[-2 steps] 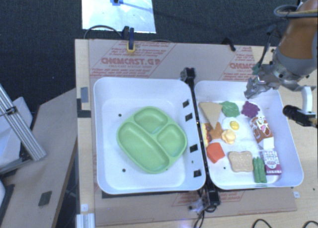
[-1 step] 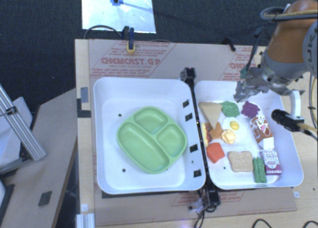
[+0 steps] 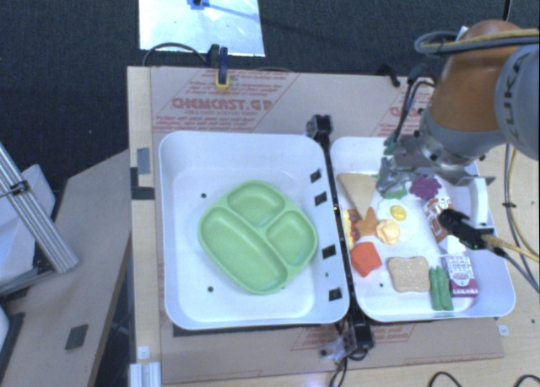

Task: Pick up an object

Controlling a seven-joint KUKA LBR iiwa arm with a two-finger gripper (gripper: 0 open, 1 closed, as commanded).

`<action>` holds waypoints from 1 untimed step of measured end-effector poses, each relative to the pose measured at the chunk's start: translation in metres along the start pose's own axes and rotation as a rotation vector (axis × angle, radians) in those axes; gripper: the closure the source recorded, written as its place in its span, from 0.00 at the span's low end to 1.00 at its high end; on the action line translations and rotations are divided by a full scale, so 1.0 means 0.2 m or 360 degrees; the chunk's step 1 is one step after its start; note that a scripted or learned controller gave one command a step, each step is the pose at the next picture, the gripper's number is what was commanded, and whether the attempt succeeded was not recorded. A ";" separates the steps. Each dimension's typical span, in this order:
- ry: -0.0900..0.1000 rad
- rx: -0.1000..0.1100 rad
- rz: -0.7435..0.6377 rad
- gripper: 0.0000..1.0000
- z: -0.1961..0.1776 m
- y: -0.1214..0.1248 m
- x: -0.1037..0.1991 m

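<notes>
The hand [image 3: 391, 176] hangs low over the right bin [image 3: 498, 297], near its far edge, above toy food [image 3: 390, 232]; its grip cannot be made out. A green tray [image 3: 257, 237] fills the left bin [image 3: 181, 208].

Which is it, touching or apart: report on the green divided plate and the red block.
Apart. Camera view: green divided plate lies in the left bin, red block in the right.

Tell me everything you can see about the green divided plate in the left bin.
The green divided plate is pale green and looks like smooth plastic, with rounded corners. It has three compartments: one long one along its lower-left side and two smaller ones toward the upper right. All three hold nothing. It lies flat, turned at an angle, near the middle of the left white bin, resting on the bin's floor. Nothing else touches it.
</notes>
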State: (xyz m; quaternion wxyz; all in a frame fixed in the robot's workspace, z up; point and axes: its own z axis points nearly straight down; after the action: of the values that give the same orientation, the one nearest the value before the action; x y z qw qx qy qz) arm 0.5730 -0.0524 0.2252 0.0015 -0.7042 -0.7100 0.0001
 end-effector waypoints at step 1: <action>-0.0001 -0.0001 0.0001 1.00 0.04 -0.08 0.20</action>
State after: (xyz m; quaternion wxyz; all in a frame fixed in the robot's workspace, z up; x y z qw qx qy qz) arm 0.5570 -0.0133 0.2174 0.0013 -0.7043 -0.7099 0.0001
